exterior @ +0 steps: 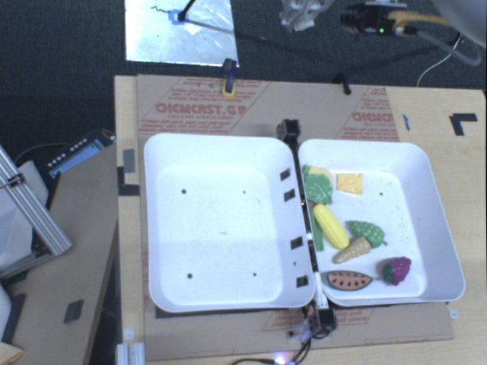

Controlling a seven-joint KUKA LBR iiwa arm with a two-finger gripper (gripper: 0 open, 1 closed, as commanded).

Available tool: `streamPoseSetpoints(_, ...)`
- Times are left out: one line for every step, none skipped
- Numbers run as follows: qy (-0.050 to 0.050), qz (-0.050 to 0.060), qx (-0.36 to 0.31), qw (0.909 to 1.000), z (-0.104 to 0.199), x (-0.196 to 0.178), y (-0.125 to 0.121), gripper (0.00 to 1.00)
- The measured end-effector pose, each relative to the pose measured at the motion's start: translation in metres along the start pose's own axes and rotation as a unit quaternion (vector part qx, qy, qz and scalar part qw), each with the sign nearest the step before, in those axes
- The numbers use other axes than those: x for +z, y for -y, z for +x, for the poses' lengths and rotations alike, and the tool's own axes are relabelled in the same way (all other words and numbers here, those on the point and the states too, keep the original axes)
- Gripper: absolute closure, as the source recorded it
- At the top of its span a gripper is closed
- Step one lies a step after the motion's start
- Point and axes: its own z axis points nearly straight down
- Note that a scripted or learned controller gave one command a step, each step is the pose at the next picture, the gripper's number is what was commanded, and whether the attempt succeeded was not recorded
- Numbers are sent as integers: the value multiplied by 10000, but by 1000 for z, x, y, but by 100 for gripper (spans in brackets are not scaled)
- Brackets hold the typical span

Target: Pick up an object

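The right bin (434,204) holds several toy foods. A green leafy piece (316,188) and a yellow cheese square (349,182) lie near its far left corner. A corn cob (329,225) rests against the divider side, with a green broccoli (366,231) and an orange cone-shaped piece (351,250) beside it. A watermelon slice (349,281) and purple grapes (396,269) sit along the near wall. My gripper (303,6) hangs blurred at the top of the view, past the bench's far edge and well away from both bins.
The left bin (217,223) sits beside the right one, joined at a black hinged strip (300,211). A yellow clamp (228,82) stands on the cardboard at the far edge. A shiny sheet (179,21) lies on the floor beyond.
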Motion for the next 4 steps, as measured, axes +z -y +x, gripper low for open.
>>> streamPoseSetpoints(-12, 5, -41, 10000, 32, 0, 2, 100)
streamPoseSetpoints(13, 7, 46, 10000, -106, -1, 1, 100)
streamPoseSetpoints(-10, 12, -39, 10000, -79, 0, 18, 100)
streamPoseSetpoints(-13, 4, -45, 10000, -48, 0, 17, 100)
